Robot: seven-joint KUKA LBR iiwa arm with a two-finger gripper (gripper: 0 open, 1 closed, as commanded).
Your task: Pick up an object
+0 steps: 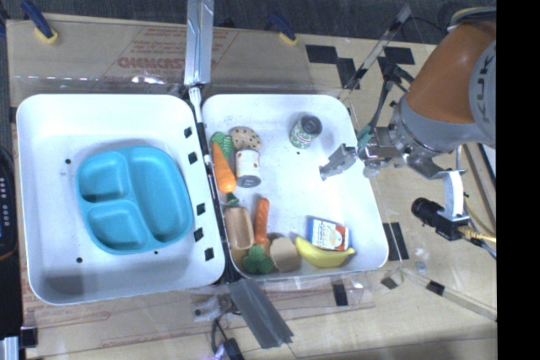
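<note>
The right bin (359,181) holds several toy foods. A small tin can (305,131) stands near its back, and a brown cookie (244,136), an orange carrot (223,169) and a white cup (248,168) lie along its left wall. A yellow banana (325,254) and a blue carton (327,233) rest at the front. My gripper (337,162) hangs over the right side of this bin, to the right of and just in front of the can, with nothing visibly in it.
The left bin (42,122) contains a blue divided plate (135,198). At the right bin's front left lie a bread roll (238,225), an orange sausage (261,217) and a green vegetable (257,261). The arm's grey and orange body (447,97) stands beyond the right bin's edge.
</note>
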